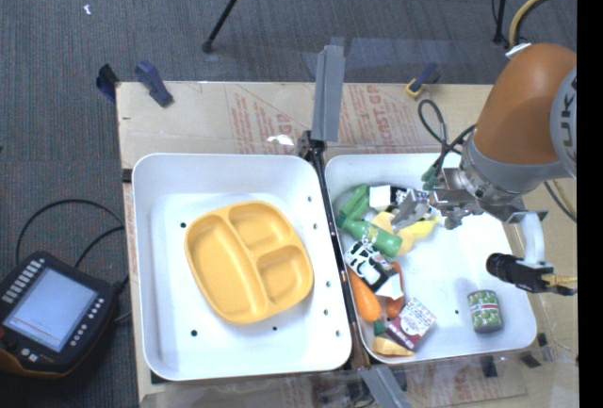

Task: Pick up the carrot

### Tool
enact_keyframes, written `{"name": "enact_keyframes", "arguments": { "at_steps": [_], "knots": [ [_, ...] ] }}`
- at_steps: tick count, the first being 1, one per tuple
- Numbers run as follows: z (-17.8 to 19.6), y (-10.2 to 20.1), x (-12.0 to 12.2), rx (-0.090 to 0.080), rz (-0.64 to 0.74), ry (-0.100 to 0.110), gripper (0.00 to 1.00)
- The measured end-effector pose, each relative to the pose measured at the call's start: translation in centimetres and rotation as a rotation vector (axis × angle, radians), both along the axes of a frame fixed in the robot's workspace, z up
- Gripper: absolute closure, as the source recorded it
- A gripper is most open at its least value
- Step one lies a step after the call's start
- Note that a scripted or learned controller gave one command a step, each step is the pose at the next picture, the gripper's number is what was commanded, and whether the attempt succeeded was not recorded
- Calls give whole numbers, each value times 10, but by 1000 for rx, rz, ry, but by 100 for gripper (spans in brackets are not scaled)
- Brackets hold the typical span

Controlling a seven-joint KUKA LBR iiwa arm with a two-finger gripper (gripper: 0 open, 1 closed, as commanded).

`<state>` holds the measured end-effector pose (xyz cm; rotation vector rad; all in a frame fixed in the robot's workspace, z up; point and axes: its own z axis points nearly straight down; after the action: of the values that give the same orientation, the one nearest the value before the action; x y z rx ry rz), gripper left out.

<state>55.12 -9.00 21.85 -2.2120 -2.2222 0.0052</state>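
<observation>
Camera view: both bins are seen from above at a slant.
Carrot: lodged in the right bin against its left wall, toward the near-left corner, among packets and a black-and-white carton.
Long axis: run roughly along the left wall, far to near.
Claw: hung over the pile nearer the bin's far-left part; nothing is seen held; how far it is parted cannot be told.
Bearing: carrot is judged nearward and leftward of the claw.
</observation>
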Motion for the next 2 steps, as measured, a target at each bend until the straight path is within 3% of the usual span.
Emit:
{"name": "enact_keyframes", "arguments": {
  "at_steps": [1, 2],
  "knots": [
    [-126, 9, -51, -1, -313, -18, 0],
    [-128, 10, -71, -3, -221, -15, 0]
  ]
}}
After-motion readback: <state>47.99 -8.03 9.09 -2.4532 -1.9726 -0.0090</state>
